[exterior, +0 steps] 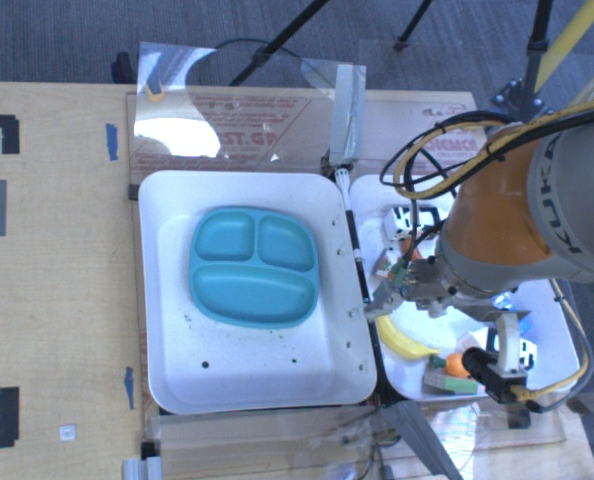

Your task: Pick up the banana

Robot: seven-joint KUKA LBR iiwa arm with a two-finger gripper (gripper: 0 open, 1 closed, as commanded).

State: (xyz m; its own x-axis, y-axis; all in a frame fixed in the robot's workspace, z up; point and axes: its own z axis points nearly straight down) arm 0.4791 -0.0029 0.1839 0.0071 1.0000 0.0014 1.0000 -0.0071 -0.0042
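Desk [47, 268] carried two white bins. Arm [517, 208] hung over right bin [562, 318]. Blue divided plate [254, 266] sat in left bin [177, 348]. Banana [402, 340] lay in right bin's near-left part, beside gripper [409, 286]. Grip state: cannot tell.

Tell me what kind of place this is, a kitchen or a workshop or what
Most likely a robotics lab, not a kitchen. A grey and orange arm reaches over two white bins on a plywood bench, tripod legs stand on carpet behind, and the banana looks like a test prop.
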